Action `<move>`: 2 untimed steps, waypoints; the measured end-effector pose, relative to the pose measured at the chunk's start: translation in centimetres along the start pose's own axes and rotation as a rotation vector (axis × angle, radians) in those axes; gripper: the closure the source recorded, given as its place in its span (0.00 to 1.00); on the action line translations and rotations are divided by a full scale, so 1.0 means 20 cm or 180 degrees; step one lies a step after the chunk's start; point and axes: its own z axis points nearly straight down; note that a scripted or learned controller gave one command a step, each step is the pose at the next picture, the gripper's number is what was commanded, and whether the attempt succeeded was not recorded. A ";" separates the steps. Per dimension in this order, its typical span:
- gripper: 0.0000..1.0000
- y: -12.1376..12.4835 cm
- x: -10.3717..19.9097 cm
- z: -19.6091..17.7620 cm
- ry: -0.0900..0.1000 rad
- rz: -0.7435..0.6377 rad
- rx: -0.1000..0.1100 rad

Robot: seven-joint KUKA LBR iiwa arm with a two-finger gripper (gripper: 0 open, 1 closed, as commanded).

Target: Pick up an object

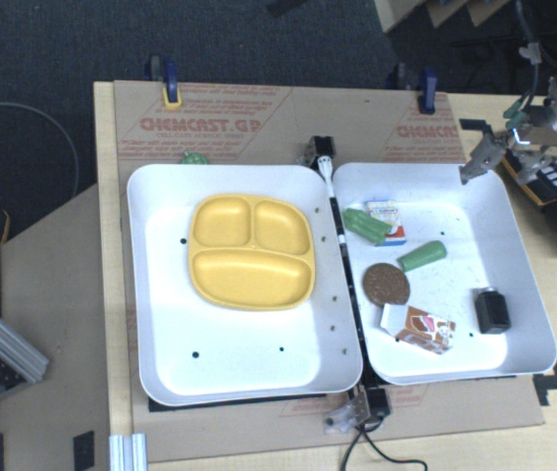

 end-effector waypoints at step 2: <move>1.00 0.18 0.13 -1.38 -0.0016 -0.0006 -0.0027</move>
